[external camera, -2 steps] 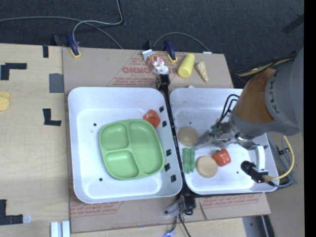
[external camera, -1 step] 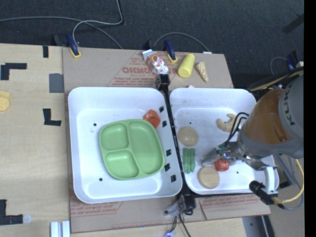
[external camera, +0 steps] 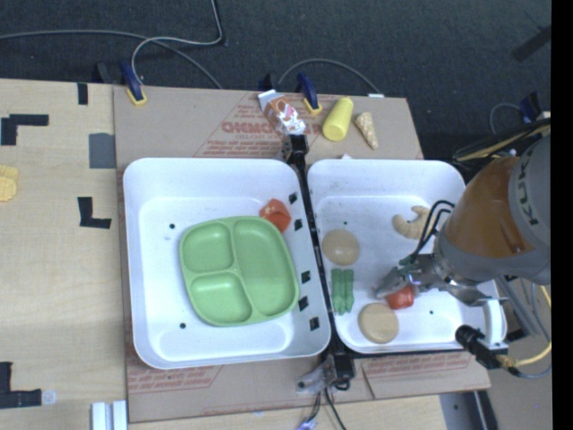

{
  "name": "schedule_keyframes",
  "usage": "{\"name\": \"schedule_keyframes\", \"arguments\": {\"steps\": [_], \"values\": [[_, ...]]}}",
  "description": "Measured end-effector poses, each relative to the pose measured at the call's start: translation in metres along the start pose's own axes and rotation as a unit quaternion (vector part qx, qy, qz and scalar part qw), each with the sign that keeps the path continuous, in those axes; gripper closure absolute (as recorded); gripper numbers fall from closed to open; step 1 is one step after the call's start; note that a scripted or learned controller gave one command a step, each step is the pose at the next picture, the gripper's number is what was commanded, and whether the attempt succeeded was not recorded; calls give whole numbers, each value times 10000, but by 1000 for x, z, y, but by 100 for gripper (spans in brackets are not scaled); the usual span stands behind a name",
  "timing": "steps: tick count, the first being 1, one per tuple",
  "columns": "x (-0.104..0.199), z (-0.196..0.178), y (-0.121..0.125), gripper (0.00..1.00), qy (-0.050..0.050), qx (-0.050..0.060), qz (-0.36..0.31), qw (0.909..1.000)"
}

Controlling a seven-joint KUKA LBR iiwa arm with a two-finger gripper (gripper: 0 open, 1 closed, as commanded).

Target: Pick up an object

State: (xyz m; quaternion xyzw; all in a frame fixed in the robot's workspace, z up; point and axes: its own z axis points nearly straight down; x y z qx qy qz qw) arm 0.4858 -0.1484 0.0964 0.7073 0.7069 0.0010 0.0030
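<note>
My gripper (external camera: 397,287) is low in the right bin (external camera: 448,182), reaching in from the right on the grey arm with its orange band. A small red object (external camera: 402,299) lies right at the gripper's tip, touching or just under it. Close by in the same bin are a tan round piece (external camera: 379,322) in front, a green piece (external camera: 343,291) to the left, a beige round piece (external camera: 341,247) and a curved tan pastry-like piece (external camera: 410,225) further back.
The left bin (external camera: 148,186) holds a green divided plate (external camera: 238,270) and a red object (external camera: 276,213) by the divider. Behind the bins on the cardboard lie a yellow bottle (external camera: 337,119), a cone (external camera: 367,130) and a small carton (external camera: 282,113).
</note>
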Motion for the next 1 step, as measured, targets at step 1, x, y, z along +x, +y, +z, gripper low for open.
{"name": "schedule_keyframes", "arguments": {"steps": [1], "values": [[45,-56,52,100,16,29,-14,10000]]}}
